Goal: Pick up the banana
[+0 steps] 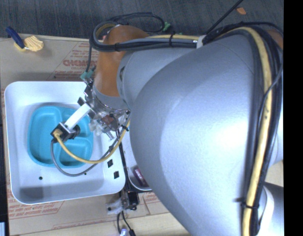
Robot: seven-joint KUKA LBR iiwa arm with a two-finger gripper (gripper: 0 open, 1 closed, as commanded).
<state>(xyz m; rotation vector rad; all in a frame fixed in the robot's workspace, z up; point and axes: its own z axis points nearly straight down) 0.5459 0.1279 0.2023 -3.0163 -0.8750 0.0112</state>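
The arm (200, 132) is nearest the camera. Its grey bulk covers everything to the right of the white bin (14, 132), and where the banana lies cannot be told from here: it may sit under that bulk or under the wrist.

Below the orange band (107, 68), the gripper (105, 121) hangs over the right-hand side of the white bin, just at the right edge of the blue tray (43, 136) that lies inside it. Whether the gripper is wide or narrow cannot be told, and nothing can be made out in its hold.

Judging by this pose, the step in hand is the reach down into the white bin, with the grasp not yet made. The next move calls for the gripper to be set squarely over the fruit and lowered without catching the raised rim of the blue tray or the wall of the white bin.

The blue tray is a divided dish with two hollows, and the parts of them that show look bare. It takes up most of the floor of the white bin, so there is little room beside it.

Beyond the white bin, a cardboard sheet (58, 58) printed in red covers the tabletop. At its far left corner, well apart from the white bin, lies a small yellowish thing with a blue handle (29, 43). Past that is dark carpet (53, 9).
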